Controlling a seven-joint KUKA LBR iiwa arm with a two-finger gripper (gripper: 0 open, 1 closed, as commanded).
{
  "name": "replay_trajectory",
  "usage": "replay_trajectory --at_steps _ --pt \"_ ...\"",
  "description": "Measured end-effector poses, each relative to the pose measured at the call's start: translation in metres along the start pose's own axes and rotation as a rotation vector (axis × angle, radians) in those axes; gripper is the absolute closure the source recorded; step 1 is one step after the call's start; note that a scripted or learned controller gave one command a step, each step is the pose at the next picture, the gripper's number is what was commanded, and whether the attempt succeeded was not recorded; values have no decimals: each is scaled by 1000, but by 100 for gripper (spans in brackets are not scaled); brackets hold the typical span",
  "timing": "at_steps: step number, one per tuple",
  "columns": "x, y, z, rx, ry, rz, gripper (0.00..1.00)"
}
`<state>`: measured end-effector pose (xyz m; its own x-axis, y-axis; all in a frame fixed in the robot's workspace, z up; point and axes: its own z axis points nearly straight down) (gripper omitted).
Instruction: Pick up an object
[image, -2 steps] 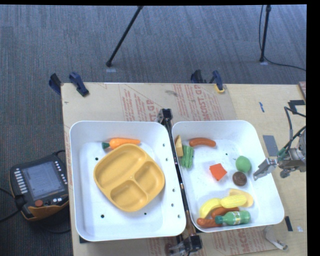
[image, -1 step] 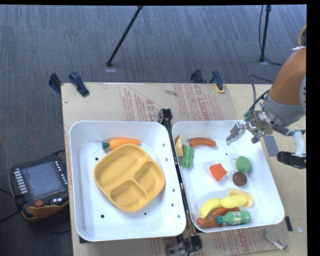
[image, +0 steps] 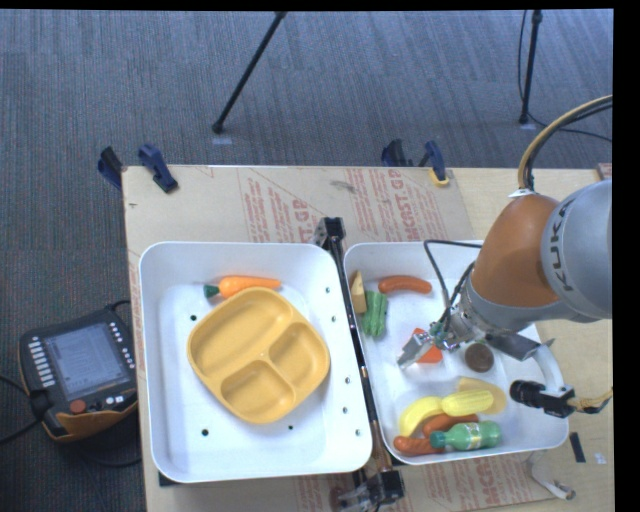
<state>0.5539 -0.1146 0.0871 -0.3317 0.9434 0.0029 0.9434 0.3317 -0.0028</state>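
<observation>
Grey ribbed carpet is surrounding a cardboard-topped bench (image: 290, 195) that is carrying two shallow white bins side by side. Lying in the left white bin (image: 165, 290) are a yellow plastic three-compartment plate (image: 258, 353) and, just beyond it toward the far edge, a small orange toy carrot (image: 247, 284). The right white bin (image: 372, 420) is holding the rest of the toy food: a red-orange sausage (image: 404, 285) near its far edge, a green ridged vegetable piece (image: 376, 312) beside its left wall, and a yellow banana (image: 420, 411), a yellow corn cob (image: 466, 403) and a green bottle (image: 467, 436) crowding its near edge.

The metal end effector (image: 424, 347) is hanging low over the middle of the right bin, and a small orange-red wedge-shaped toy piece (image: 431, 354) is lying right at its tip, touching or just under it. Whether the end effector is released or clenched on anything cannot be told from here. The wedge is probably light, rigid, smooth plastic, likely to slip or skid aside, so pinching across its two flat faces looks best.
</observation>
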Motion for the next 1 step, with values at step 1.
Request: replay_trajectory --at_steps 1 --pt "0 69 -1 -1 -1 260 0"
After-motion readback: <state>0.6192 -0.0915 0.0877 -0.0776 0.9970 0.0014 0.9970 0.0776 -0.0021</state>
